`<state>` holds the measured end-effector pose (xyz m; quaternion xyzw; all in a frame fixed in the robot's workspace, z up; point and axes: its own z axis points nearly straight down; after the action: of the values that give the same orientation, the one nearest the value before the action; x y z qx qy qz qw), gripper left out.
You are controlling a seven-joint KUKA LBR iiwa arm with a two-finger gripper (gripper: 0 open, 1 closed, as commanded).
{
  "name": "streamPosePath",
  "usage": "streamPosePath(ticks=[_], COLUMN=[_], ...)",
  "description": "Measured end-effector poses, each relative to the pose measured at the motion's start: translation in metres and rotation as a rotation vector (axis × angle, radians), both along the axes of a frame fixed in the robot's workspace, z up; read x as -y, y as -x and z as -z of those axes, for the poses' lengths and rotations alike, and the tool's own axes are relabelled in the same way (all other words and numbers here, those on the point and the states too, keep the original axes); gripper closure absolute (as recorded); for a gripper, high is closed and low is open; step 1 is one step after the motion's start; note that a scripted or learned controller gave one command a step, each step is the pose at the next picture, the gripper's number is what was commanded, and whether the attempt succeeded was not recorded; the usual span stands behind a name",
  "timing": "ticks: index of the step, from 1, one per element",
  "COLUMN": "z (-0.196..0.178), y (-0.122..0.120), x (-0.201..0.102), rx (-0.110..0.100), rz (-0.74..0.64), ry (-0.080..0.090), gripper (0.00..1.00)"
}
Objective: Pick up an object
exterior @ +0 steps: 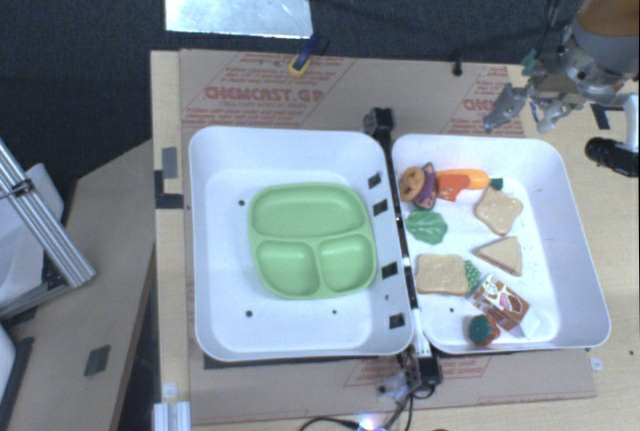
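Fingers: we saw the metal two-finger gripper (522, 107) spread open, holding nothing, above the right white bin's (575, 219) rim.
Advice: we judged the orange carrot toy (462, 182) nearest; descend centred.

Beyond the far right corner of the right bin (560, 219), which holds toy foods, the gripper (525, 109) hangs open, left of it a green plate (310, 239).

Light was even and bright from overhead. Glare washed the white bins (300, 144); shadows beneath the toys inside them were faint. Focus was soft, slightly blurred beyond the bins.
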<state>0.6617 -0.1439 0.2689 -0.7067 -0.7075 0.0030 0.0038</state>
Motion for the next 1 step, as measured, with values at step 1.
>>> streamPosePath(ticks=[1], z=[-0.0079], y=[-0.0018], x=[-0.0003], rx=[0.012], rz=[-0.002], ry=[0.002], gripper=[0.0])
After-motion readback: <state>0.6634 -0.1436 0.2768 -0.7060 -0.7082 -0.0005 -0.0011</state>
